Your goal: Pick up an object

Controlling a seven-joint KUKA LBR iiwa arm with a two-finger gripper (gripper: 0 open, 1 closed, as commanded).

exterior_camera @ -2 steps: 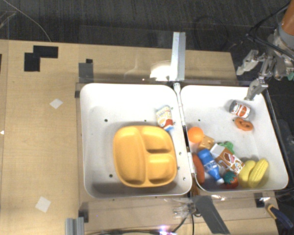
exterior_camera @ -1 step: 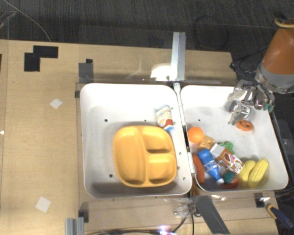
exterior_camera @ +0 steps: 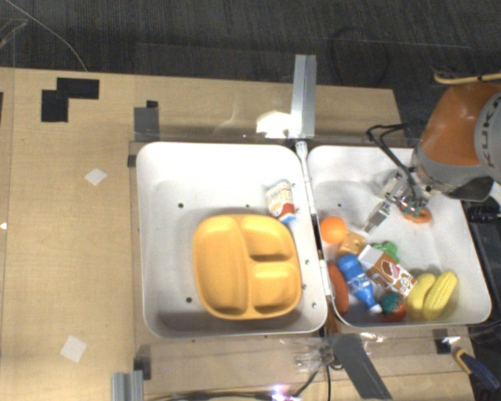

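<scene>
My gripper [exterior_camera: 397,203] hangs low over the upper middle of the right bin [exterior_camera: 351,170], at the end of the grey arm with its orange band [exterior_camera: 451,132]. A small orange-red object [exterior_camera: 417,215] lies on the bin floor right beside the gripper's lower right; whether they touch is unclear. Below the gripper sits a cluster of toys: an orange ball [exterior_camera: 333,228], a blue bottle [exterior_camera: 356,279], a brown-and-white carton [exterior_camera: 386,271], a green piece [exterior_camera: 388,247] and a yellow corn-like toy [exterior_camera: 434,294].
The left bin [exterior_camera: 163,224] holds a yellow divided plate [exterior_camera: 246,266] and a small printed packet [exterior_camera: 280,199] near the wall between the bins. A metal post [exterior_camera: 304,98] stands behind the bins. Black cables [exterior_camera: 388,144] trail beside the arm.
</scene>
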